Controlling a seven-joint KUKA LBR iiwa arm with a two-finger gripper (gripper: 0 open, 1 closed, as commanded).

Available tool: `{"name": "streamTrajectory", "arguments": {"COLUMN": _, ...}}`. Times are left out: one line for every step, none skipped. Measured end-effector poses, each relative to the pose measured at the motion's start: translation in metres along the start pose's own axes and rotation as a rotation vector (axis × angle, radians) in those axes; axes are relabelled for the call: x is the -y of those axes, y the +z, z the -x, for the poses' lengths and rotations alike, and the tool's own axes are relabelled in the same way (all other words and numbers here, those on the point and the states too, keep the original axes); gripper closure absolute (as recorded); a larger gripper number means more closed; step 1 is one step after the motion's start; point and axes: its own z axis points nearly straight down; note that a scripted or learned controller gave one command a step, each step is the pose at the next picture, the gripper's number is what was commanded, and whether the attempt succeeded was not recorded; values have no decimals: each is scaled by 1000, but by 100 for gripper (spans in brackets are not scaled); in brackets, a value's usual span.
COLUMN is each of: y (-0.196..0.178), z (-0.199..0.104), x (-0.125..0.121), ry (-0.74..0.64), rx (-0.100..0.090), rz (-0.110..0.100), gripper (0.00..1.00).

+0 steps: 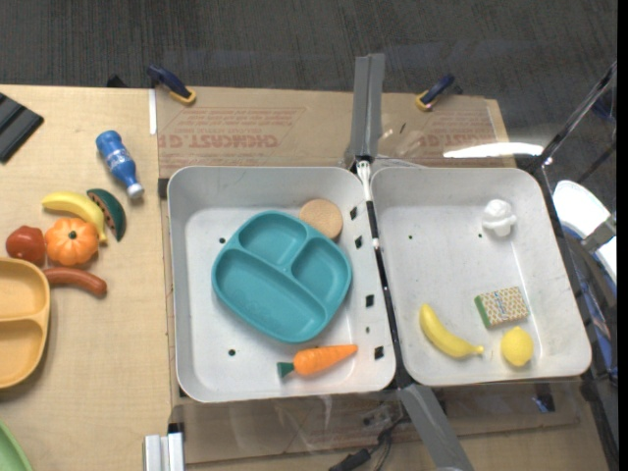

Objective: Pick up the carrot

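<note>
Gripper: cannot tell its state.
Carrot (319, 359): left bin (196, 361), near edge, lying flat, orange tip pointing right, just beside teal tray (283, 275).
Right bin (461, 263): banana (446, 333), lemon (517, 346).

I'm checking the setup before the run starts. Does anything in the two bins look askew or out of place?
Nothing looks spilled or damaged. The teal divided plate sits turned at an angle in the left bin. The carrot lies off the plate on the bin floor near the front edge, and a tan round piece touches the plate's far rim.
</note>
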Motion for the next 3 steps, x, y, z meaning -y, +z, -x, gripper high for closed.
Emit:
{"name": "streamTrajectory", "arguments": {"y": 113, "z": -9, "x": -6, "ry": -337, "rx": -6, "rz": 0, "gripper": 100}}
{"name": "streamTrajectory", "arguments": {"y": 157, "z": -41, "x": -22, "ry": -839, "rx": -5, "rz": 3, "gripper": 100}}
{"name": "streamTrajectory", "arguments": {"y": 78, "z": -3, "x": -1, "ry": -1251, "rx": 0, "rz": 5, "gripper": 100}}
